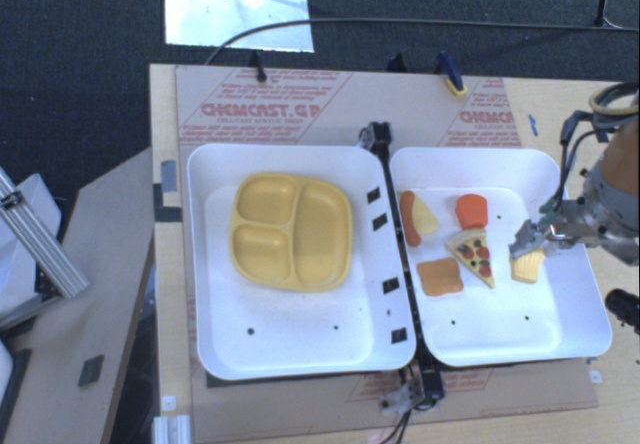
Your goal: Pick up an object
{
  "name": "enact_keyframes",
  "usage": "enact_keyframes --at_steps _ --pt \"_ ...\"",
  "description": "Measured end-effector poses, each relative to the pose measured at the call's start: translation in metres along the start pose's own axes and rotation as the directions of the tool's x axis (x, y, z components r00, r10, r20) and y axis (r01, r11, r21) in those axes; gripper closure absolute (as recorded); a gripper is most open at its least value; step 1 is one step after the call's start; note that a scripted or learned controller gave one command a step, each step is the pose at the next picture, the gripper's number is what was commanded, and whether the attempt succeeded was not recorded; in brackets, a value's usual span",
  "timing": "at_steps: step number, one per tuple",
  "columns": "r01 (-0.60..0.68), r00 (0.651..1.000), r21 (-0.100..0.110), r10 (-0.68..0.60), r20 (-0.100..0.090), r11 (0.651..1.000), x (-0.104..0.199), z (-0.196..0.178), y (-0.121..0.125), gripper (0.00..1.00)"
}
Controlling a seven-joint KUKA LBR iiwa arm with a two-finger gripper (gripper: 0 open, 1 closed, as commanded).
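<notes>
- Pale yellow and small, a toy food piece (528,266) sits in the right bin (500,332), near that bin's right wall, and the pincer (527,248) is directly over it.
- Grey pincer fingers reach down from the right and appear to touch the top of the yellow piece; whether they are spread or clenched on it cannot be told from this slanted view.
- Just left of the yellow piece lies a toy pizza slice (472,257), its point aimed toward the bin's lower right, close to the piece but apart from it.
- An orange-red block (472,210) rests above the pizza slice, toward the bin's far side.
- A flat orange-brown piece (439,276) lies left of and slightly below the pizza slice.
- A red sausage-like toy (408,217) lies lengthwise near the bin's left wall, with a cream wedge (425,216) touching its right side.
- The arm (615,182) enters from the right edge, grey, with dark cables looping over its upper part.
- The left bin (280,332) stands side by side with the right one and holds a yellow divided tray (292,231) with three compartments, sitting roughly in the bin's middle.
- Both bins rest on a sheet printed with red lettering (260,110), laid on the wooden counter (110,232).
- A blue clip (452,75) sits at the far edge of that sheet, beyond the right bin.
</notes>
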State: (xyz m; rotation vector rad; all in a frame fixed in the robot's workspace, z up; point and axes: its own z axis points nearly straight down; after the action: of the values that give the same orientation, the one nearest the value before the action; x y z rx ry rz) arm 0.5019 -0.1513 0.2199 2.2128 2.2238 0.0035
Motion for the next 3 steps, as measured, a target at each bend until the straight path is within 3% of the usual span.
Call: enact_keyframes --at_steps 2,3 --pt "0.006 1.000 0.005 -0.006 -0.004 1.000 0.108 -0.017 0.015 1.00" --pt "0.006 1.000 0.007 -0.006 -0.003 1.000 0.166 -0.002 0.015 1.00"
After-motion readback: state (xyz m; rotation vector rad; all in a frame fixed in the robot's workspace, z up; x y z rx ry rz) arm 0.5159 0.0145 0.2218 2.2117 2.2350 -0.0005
